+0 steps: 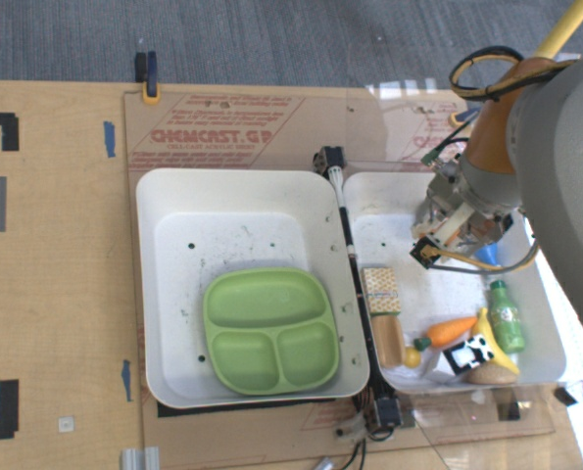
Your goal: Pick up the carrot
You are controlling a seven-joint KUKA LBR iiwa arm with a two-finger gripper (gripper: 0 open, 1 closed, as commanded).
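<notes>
The carrot (449,331) is a small orange piece with a green tip, lying near the front of the right bin (369,225). It rests between a brown block (388,340) and a yellow banana (498,354). My gripper (462,227) hangs over the back right part of the same bin, well behind the carrot and apart from it. The wrist hides what lies straight beneath it.
A green bottle (506,317), a black-and-white toy (467,354), a waffle-patterned cracker (381,290) and a blue piece (487,255) share the right bin. The left bin (173,213) holds a green divided plate (269,329). A black divider (348,238) separates the bins.
</notes>
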